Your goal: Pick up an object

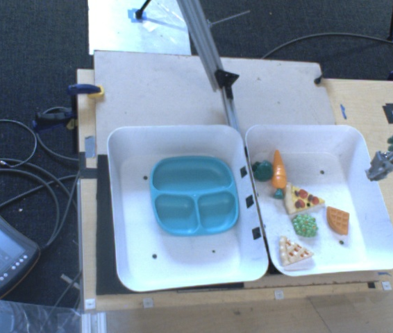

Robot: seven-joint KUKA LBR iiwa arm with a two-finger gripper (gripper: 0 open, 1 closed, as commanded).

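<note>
End effector (384,164) at right bin's (373,207) outer rim, grip state we cannot tell, toy carrot (279,170), pizza slices (302,200) and waffle (337,220) well left of it

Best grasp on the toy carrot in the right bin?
Likely across the orange body of the carrot, from straight above. It lies flat, long axis roughly up-down in the view, narrow enough to span. Close across its width; the dark green piece sits close on its left.

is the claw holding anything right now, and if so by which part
Nothing is held. The claw sits over the right bin's right rim, apart from the toy foods; the carrot and waffle lie on the bin floor.
</note>
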